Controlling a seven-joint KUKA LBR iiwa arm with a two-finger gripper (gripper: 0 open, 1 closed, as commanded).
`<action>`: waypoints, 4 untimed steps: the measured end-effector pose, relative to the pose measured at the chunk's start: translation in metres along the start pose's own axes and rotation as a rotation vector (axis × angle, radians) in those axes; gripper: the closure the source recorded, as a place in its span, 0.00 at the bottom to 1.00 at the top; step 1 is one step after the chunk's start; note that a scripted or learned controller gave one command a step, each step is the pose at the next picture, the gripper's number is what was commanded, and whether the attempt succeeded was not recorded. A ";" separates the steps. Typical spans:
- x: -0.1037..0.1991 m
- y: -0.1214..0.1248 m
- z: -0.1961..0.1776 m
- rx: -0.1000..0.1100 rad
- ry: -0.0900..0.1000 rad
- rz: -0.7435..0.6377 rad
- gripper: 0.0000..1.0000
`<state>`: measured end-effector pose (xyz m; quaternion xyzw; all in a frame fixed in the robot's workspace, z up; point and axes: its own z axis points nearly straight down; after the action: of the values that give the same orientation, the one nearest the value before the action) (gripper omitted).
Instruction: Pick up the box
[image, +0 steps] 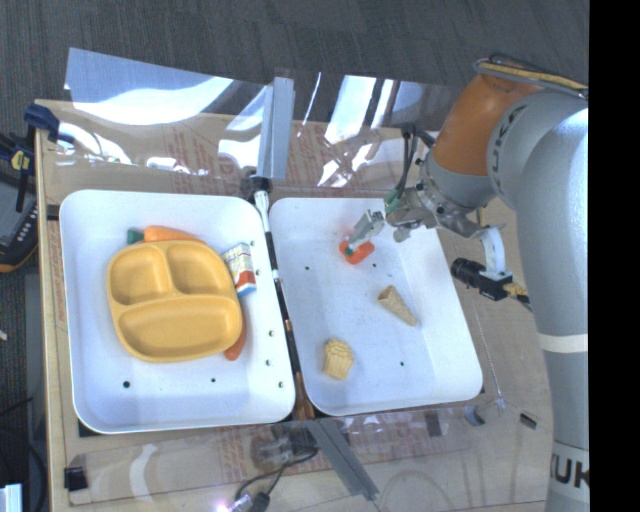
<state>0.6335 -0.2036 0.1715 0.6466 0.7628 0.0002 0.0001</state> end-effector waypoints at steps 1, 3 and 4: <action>-0.001 -0.021 0.081 0.003 0.002 -0.088 0.00; 0.001 0.020 -0.010 -0.002 -0.003 -0.550 0.00; 0.063 -0.031 0.080 0.004 0.002 -0.216 0.00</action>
<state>0.5932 -0.1469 0.0911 0.5608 0.8280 -0.0009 -0.0020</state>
